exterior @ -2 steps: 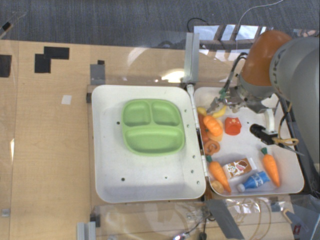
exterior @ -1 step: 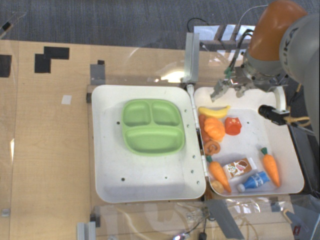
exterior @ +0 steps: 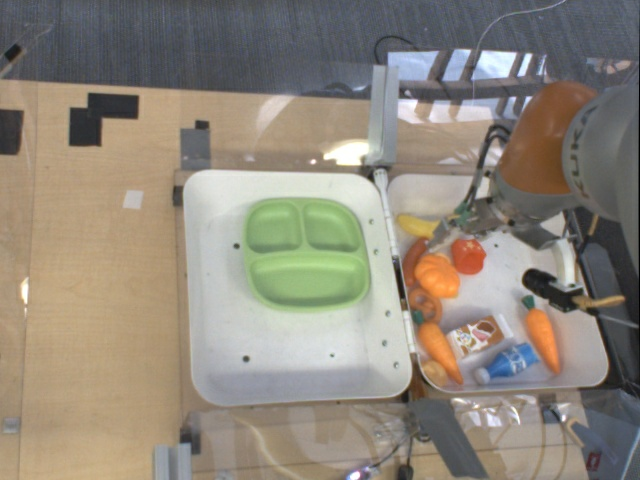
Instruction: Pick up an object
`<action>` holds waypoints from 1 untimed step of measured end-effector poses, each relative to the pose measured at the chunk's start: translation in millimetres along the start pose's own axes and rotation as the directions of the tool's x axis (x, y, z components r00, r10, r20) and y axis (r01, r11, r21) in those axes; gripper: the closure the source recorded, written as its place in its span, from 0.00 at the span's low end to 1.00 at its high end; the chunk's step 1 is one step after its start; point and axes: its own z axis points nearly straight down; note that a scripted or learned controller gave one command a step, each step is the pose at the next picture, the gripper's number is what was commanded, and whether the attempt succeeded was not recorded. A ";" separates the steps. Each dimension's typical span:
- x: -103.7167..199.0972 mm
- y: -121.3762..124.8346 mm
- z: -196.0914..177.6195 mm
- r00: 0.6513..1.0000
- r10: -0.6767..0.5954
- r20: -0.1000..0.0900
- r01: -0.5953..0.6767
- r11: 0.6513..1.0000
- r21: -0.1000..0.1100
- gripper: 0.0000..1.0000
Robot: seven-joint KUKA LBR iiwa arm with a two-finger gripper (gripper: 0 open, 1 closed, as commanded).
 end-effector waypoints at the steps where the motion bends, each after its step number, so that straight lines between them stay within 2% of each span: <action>1: 9.5 -15.5 4.3 1.000 -0.007 0.009 0.008 1.000 -0.016 0.00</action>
